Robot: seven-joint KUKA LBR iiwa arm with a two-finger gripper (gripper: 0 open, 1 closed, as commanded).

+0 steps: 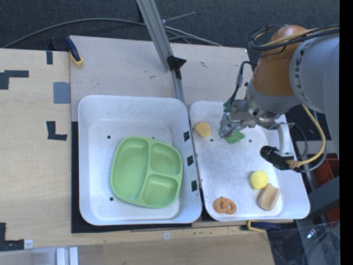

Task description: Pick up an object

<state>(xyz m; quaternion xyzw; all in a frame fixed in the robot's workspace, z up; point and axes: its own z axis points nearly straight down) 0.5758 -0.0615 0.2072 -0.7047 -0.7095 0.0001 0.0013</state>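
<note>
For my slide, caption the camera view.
Gripper low over a green item in the right bin; green plate alongside.

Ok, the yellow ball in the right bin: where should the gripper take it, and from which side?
Come straight down on the yellow ball and close across its widest middle. It is round, so no side grips better, but the tan bread piece sits right against its near side; probably set the fingers left-right in the view, where bare bin floor leaves room.

The claw [230, 129] is covering much of a green object [236, 138], leaving its kind unreadable and any grip on it unclear. The arm [298, 65] is running off the right edge and hiding the right bin's [220, 164] far corner.
</note>
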